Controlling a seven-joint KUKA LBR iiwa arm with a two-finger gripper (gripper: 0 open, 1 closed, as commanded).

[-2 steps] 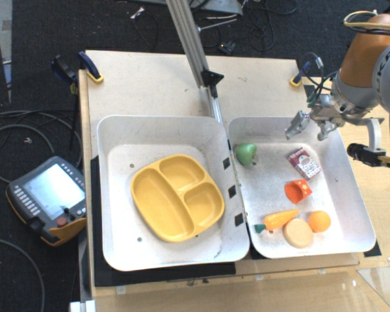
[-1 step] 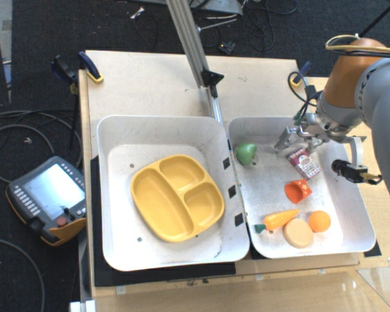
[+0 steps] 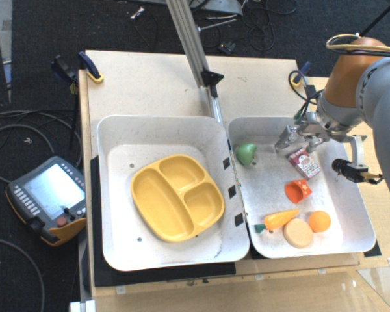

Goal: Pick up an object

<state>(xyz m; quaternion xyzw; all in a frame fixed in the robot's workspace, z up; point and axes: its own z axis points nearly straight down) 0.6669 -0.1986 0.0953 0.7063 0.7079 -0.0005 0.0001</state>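
My gripper (image 3: 296, 142) hangs over the back of the right bin (image 3: 357, 203), fingers spread, so it is open with nothing between them. Just below it in the picture lies a red and white packet (image 3: 305, 165). To the gripper's left sits a green pear (image 3: 246, 153). Nearer the front are a small orange cup (image 3: 298, 190), an orange carrot (image 3: 280, 220), a beige round piece (image 3: 298, 233) and an orange ball (image 3: 319, 221).
The left bin (image 3: 114, 174) holds a yellow divided plate (image 3: 177, 197). A slanted metal pole (image 3: 190, 34) rises behind the bins. A teach pendant (image 3: 47, 200) lies on the floor at the left. Clamps sit at the bench's back corners.
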